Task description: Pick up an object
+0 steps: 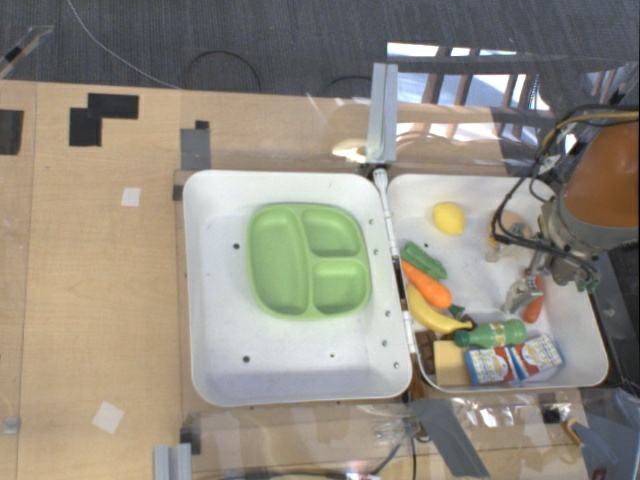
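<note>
Over the right bin [596, 363], the gripper [527, 298] sits low beside a small red piece [533, 309]; finger spacing cannot be told. Center on the piece before closing.

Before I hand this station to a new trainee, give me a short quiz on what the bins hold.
1. True or false: the green divided plate lies in the left bin.
2. Which lies nearest the yellow lemon? A. carrot B. milk carton C. banana
3. Fill in: the arm's gripper hangs over the ____ bin.

Key: 1 true; 2 A; 3 right.
</note>
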